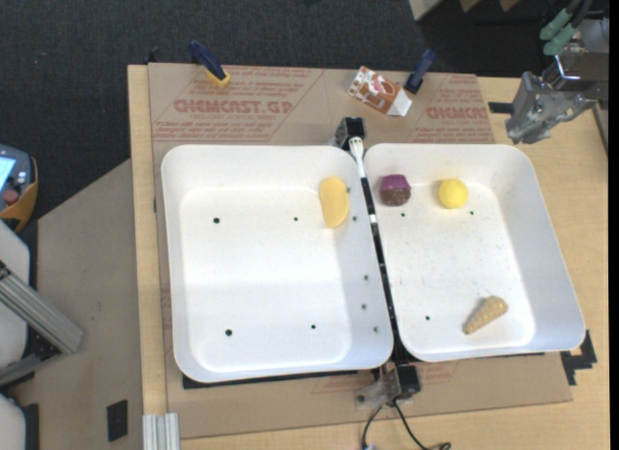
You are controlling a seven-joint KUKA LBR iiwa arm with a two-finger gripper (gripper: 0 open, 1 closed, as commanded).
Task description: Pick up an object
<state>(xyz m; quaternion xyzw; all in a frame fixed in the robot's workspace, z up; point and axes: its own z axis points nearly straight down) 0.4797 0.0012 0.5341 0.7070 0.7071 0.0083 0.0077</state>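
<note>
- The gripper (538, 109) hangs at the upper right of the camera view, above the bare bench beyond the far right corner of the right bin (546, 245), well apart from everything in the bins.
- Whether it is spread or pressed together I cannot tell; the grey metal parts run together at this angle. Nothing shows held in it.
- The right bin holds three things. A dark purple lump (394, 189) lies near the far left corner, close to the wall shared with the other bin.
- A round yellow ball (452, 193) lies just to the right of the purple lump, apart from it, along the far side.
- A tan ridged cone (485, 314), like an ice-cream cone, lies tilted near the front right, well apart from the other two.
- The left bin (193, 274) holds one thing: a pale yellow oblong piece (334, 202), lying lengthwise against its right wall near the far corner.
- The bins rest on a brown cardboard sheet (155, 245). Red print along its far edge reads "CHEMCAST G.P" on the left, and the same word shows partly again on the right.
- Two blue clamps (208, 62) pin the far edge of the cardboard.
- A small red and white packet (378, 90) lies on the cardboard beyond the bins; its printing is too small to read.
- A black strip (372, 235) runs along the seam between the two bins.
</note>
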